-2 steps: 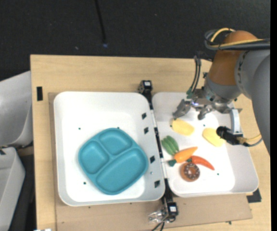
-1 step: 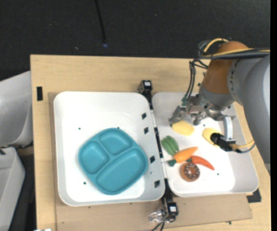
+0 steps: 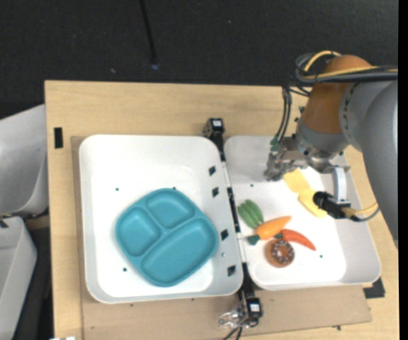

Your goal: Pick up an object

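Claw (image 3: pixel 278 167) hangs low in right bin (image 3: pixel 360 261) near its back wall, we can't tell its state, w/ yellow toy (image 3: pixel 304 192) just beside it; looks like light, stiff, smooth plastic, so we'd pinch across its narrow middle.

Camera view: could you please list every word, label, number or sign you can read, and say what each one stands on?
There is no readable text.
The blue divided plate, the white bins and the wooden bench carry no lettering.
The toy food, including the carrot, the green vegetable and the round brown piece, bears no label.
Small black fittings on the bin edges are too small to show any marking.
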Available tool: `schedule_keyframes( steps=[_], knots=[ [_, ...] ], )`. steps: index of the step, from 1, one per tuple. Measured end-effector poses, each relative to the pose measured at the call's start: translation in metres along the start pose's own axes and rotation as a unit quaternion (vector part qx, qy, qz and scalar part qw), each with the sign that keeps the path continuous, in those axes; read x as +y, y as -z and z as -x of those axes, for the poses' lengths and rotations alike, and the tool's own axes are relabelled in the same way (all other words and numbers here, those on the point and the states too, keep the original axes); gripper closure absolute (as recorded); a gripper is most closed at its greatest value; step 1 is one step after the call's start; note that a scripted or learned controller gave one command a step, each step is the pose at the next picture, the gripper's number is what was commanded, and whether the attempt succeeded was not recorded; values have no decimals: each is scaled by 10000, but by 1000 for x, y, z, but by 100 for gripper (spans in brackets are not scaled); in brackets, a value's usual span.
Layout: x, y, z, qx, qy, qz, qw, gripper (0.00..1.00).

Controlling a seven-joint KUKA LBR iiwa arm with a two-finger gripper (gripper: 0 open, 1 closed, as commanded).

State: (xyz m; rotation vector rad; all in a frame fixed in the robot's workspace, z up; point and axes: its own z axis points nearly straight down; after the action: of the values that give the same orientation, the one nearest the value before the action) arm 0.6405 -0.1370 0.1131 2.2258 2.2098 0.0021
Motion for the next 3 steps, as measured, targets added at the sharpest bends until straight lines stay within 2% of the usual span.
schedule_keyframes(
  steps=[2, 3],
  knots=[
    [4, 100, 9, 4, 40, 10, 10000, 100],
    [19, 115, -43, 15, 68, -4, 10000, 100]
  ],
)
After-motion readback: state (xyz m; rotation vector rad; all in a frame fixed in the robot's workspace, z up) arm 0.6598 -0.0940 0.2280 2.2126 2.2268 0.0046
